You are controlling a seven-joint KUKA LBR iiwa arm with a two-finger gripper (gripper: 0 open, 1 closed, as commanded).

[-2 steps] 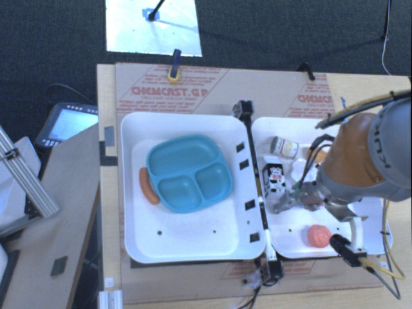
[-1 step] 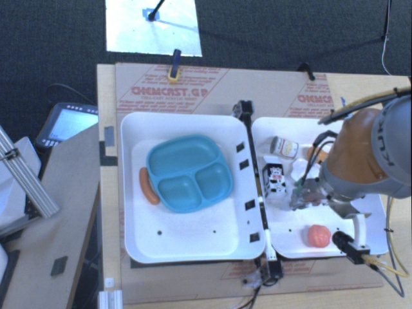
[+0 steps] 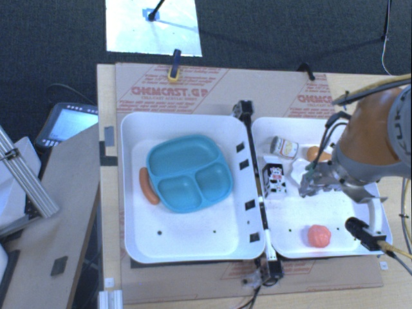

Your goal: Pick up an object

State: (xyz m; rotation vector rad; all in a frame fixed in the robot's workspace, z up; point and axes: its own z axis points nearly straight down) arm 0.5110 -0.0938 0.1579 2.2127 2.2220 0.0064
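My gripper [image 3: 311, 184] hangs low over the middle of the right bin [image 3: 283, 244], reaching in from the right. A small black-and-white object [image 3: 275, 177] lies just to its left, near the bin's left wall. A pale yellowish object [image 3: 284, 147] sits at the back of that bin, and an orange round object [image 3: 313, 153] shows just behind the gripper. A pink ball [image 3: 318, 235] rests near the front of the bin, below the gripper. Nothing visible sits between the fingers.
The left bin [image 3: 132, 237] holds a blue divided plate [image 3: 188, 172] and an orange sausage-shaped object [image 3: 149, 185] beside it on the left. A black divider [image 3: 253, 179] runs between the bins. The arm's grey body [image 3: 380, 140] covers the right bin's right side.
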